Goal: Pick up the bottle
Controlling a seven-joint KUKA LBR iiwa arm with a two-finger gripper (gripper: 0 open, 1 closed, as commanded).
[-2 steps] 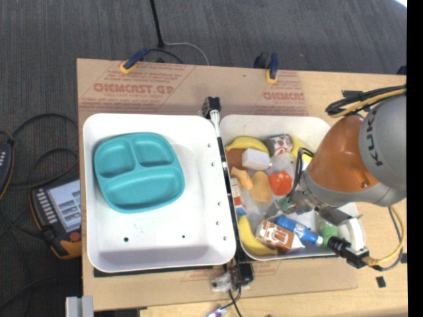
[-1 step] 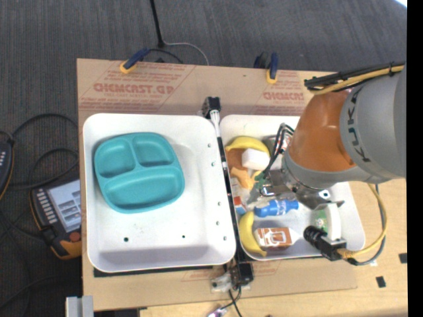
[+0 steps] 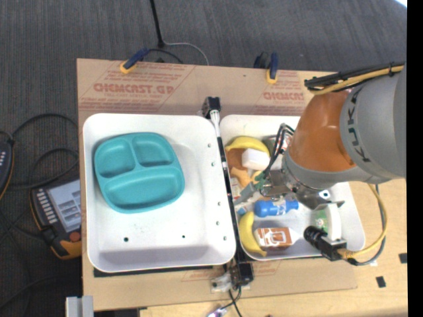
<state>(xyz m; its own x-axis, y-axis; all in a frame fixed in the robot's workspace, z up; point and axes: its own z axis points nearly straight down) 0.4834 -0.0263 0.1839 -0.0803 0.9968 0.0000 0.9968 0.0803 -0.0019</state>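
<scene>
Beside the pincer (image 3: 276,189) — blue bottle (image 3: 275,208) lying flat

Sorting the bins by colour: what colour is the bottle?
Blue with a white label, seen in the camera view: bottle.

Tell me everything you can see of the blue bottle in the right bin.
The blue bottle is small, looks like plastic, and has a paler band or label toward its right end. It lies on its side, long axis running left to right, near the middle of the right bin. A yellow banana curves just below its left end, and a brown and white packet lies below it. The arm's wrist hangs directly above, hiding its upper edge. Whether anything grips it cannot be told.
</scene>
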